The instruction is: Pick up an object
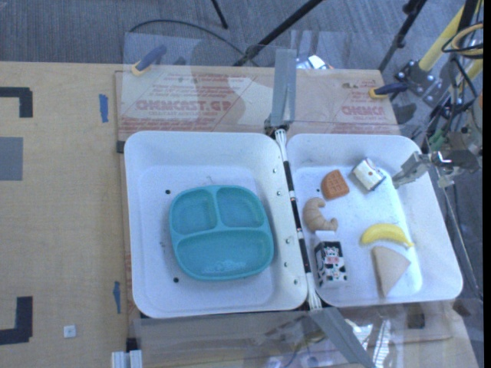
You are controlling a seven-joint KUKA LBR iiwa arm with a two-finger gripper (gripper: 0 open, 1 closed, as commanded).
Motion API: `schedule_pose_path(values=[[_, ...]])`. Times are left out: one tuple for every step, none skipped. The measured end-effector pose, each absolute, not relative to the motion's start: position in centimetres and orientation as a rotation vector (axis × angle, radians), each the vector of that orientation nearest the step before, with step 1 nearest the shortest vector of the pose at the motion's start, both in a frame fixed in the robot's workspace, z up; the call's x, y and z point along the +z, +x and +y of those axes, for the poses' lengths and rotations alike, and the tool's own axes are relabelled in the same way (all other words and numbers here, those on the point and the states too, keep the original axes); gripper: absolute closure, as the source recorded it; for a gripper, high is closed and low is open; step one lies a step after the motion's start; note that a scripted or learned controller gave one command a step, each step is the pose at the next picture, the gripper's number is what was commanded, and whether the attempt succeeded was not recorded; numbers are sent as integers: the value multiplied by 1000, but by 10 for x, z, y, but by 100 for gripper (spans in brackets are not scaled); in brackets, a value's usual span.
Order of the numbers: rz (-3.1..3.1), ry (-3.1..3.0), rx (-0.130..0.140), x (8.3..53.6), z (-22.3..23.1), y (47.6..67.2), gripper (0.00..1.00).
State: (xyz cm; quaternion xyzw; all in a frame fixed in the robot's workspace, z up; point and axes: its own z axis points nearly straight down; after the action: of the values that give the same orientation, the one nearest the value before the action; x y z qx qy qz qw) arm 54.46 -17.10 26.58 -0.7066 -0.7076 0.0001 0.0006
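- Your hand (pixel 405 172) sits at the right rim of the right bin (pixel 449 240), low over its upper right part; it is too small and slanted to show how it stands, so you cannot tell whether it is parted or closed, and nothing shows in its grip.
- The step in hand looks like the approach: no object is lifted yet, and all of them lie on the bin floor.
- Nearest the hand is the small white box (pixel 368 175), just beside it to the left; this seems the likeliest target.
- Next comes the round orange cookie (pixel 334 185), then the tan croissant (pixel 319 215) below it.
- Further down lie the yellow banana (pixel 386 234) and the beige wedge (pixel 390 269), touching or nearly so; the black-and-white carton (pixel 330 263) stands near the divider.
- Your next move calls for centring over one piece, descending, and closing cleanly; the box stands apart enough to take alone.
- The left bin (pixel 146 205) holds a teal divided plate (pixel 221 231), well apart from your reach.
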Motion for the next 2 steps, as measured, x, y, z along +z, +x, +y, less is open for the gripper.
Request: schedule_pose_path(values=[[-2149,-2289,1,168,-130,589,0],[-2258,-2192,-3,87,-163,652,0]])
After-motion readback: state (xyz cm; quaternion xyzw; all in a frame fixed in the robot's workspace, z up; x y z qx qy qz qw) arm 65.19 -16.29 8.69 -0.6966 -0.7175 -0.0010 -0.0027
